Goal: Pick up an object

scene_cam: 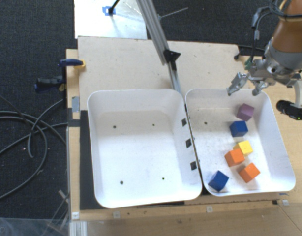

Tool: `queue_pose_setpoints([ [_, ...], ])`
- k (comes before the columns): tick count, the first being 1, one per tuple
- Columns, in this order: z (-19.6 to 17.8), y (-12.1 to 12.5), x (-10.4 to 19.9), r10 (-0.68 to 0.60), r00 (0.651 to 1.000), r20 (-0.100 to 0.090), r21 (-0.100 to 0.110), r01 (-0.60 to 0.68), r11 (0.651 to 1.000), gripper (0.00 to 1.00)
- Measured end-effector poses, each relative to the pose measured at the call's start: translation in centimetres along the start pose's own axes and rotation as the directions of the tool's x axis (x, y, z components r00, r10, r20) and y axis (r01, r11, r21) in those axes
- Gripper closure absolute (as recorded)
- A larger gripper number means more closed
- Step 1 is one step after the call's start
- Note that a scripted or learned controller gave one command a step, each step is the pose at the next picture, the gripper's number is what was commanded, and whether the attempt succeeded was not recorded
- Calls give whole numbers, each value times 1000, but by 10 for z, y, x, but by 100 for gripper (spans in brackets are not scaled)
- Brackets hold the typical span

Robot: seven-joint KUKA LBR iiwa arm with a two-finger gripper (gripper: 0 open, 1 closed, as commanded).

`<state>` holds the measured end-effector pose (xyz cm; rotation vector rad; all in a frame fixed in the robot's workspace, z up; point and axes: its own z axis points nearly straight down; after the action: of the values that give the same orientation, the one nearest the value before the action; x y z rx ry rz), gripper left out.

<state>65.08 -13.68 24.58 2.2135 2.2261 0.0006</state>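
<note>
Beige bench (126, 65), two white bins (99, 132), dark carpet (28, 33), cables (23, 132); gripper (247, 86) spread, grasping nothing.

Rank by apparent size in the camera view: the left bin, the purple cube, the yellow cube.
1. left bin, by far the largest.
2. purple cube.
3. yellow cube, only slightly smaller-looking than the purple; too close to be sure.

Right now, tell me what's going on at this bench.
A grey and orange robot arm is trying to pick up an object. Its gripper hovers open over the far edge of the right bin, holding nothing. Six blocks lie there; the purple block is closest to it. The left bin sits alongside.
</note>
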Motion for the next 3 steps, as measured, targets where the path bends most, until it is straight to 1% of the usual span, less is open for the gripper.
queue_pose_setpoints([
  [1, 135, 17, -77, 6, 1000, 3, -5, -6, 1000, 0],
  [2, 37, -1, -15, -3, 1000, -1, -9, 3, 1000, 0],
  [3, 130, -4, -62, -1, 1000, 7, -20, 1, 1000, 0],
])
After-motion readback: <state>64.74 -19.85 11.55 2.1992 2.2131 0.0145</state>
